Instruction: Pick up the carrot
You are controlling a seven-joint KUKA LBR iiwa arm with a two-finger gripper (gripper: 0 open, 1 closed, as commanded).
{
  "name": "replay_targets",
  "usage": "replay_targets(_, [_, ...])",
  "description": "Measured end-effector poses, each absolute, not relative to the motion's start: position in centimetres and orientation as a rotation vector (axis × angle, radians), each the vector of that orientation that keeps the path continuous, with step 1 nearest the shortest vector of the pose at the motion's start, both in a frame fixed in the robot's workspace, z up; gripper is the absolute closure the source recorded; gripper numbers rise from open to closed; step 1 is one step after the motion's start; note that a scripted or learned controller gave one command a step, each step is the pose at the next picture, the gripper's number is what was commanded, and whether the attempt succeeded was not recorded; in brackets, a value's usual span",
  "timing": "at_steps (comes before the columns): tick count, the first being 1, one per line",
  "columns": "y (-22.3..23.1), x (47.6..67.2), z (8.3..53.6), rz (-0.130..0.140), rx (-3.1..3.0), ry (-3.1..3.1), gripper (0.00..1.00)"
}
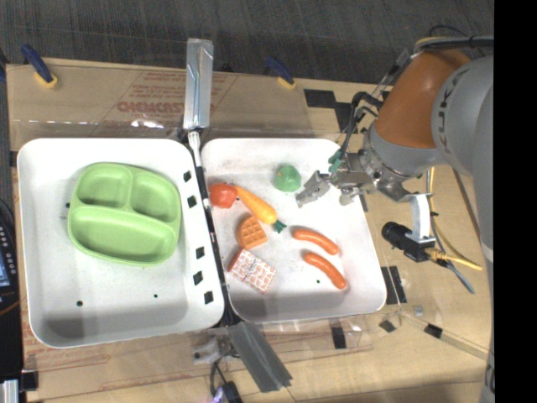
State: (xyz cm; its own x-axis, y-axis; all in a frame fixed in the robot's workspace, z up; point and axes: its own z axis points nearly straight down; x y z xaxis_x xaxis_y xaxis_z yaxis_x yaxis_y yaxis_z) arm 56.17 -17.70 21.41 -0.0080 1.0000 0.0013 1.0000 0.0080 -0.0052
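Gripper point(329, 188) poised over the right side of the right bin point(366, 250), just inside its rim, reaching in from the camera's right. Two fingers apart, nothing between them: open and empty, one fingertip point(312, 189) pointing left, the other point(347, 196) nearer the bin's wall.

Carrot point(258, 206) lying left of the jaws and a little nearer the camera, orange with a green tip, slanted, well short of the fingers. Touching its left end, a red tomato-like toy point(222, 195). Just below the carrot, a waffle piece point(250, 232); nearer the camera still, a red-and-white patterned block point(252, 269).

Just left of the jaws and slightly farther back, a green round toy point(287, 176). Below the jaws, two sausages point(315, 240) point(325, 269), apart from each other.

Far left of the jaws, in the left bin point(50, 309), a green divided plate point(126, 212).
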Motion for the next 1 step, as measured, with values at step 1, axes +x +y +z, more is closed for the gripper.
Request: replay_targets(1, [-12.41,61.00,14.94,0.004,-1.810,-2.562,0.00])
